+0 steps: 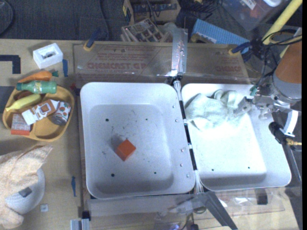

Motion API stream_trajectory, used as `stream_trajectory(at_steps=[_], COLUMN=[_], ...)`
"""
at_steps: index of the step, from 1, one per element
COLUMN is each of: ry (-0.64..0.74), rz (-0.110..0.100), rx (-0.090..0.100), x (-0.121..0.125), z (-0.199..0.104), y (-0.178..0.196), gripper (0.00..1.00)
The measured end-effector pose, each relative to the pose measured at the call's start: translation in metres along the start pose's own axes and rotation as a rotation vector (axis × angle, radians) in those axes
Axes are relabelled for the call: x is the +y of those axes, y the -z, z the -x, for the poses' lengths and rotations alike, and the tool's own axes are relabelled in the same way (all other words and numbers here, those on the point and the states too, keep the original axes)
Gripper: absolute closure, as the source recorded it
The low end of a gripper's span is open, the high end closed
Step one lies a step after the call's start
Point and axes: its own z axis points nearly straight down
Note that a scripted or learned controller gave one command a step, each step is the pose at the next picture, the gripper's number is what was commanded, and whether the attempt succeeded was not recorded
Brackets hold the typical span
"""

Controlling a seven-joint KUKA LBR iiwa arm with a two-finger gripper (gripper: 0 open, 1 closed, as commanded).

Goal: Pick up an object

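An orange cube (126, 149) lies on the floor of the left bin (96, 128), a little left of its middle. A crumpled white cloth (210, 111) sits in the far-left part of the right bin (268, 171). My gripper (250, 102) hangs over the right bin's far right side, at the cloth's right edge. Behind it, the arm's orange band (290, 69) is visible. Nothing can be made out between the fingertips.
A yellow bowl (48, 131) of toy food stands left of the bins. Near it are a small white box (48, 55) at the back and a beige cloth (21, 176) at the front. A clear panel (124, 63) runs behind the bins.
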Motion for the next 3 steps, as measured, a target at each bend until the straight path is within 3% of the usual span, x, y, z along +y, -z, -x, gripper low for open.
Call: stream_trajectory(at_steps=[1, 2, 3], ry=[0.099, 0.213, 0.377], rz=[0.012, 0.007, 0.009], rx=[-0.003, -0.004, -0.002], x=[0.050, 0.054, 0.016], z=[-0.082, -0.024, -0.022], y=[-0.041, 0.001, -0.042], gripper=[0.00, 0.00, 0.00])
